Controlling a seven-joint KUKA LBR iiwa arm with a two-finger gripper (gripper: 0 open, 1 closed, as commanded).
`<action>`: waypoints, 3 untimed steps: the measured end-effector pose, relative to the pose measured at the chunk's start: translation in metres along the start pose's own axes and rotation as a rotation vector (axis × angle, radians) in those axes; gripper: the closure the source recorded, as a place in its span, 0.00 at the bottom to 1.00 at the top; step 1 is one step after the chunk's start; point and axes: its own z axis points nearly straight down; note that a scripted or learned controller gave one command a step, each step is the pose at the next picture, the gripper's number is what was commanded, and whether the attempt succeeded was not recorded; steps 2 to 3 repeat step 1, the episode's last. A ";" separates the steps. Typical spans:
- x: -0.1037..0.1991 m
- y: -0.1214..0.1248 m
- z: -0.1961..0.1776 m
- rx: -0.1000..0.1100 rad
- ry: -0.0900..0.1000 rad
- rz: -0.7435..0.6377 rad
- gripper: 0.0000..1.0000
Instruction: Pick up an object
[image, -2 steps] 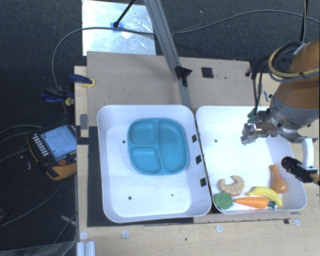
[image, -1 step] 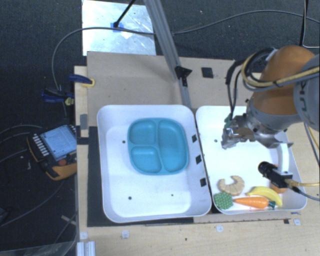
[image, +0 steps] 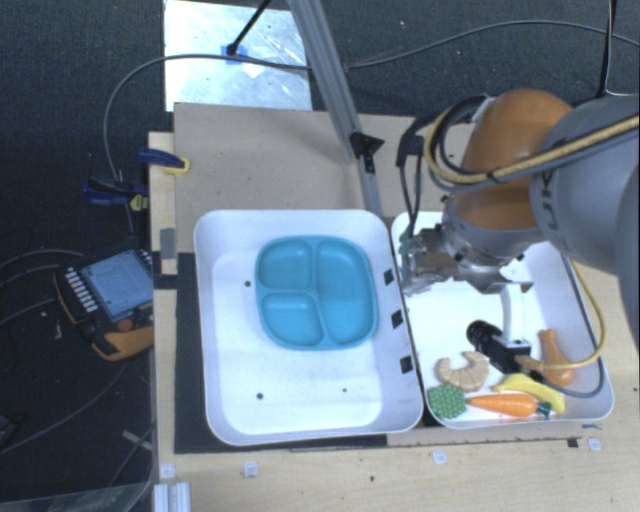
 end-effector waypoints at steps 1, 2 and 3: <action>0.054 0.000 -0.007 0.000 0.001 -0.001 1.00; 0.054 0.000 -0.007 0.000 0.001 -0.001 1.00; 0.054 0.000 -0.007 0.000 0.001 -0.001 1.00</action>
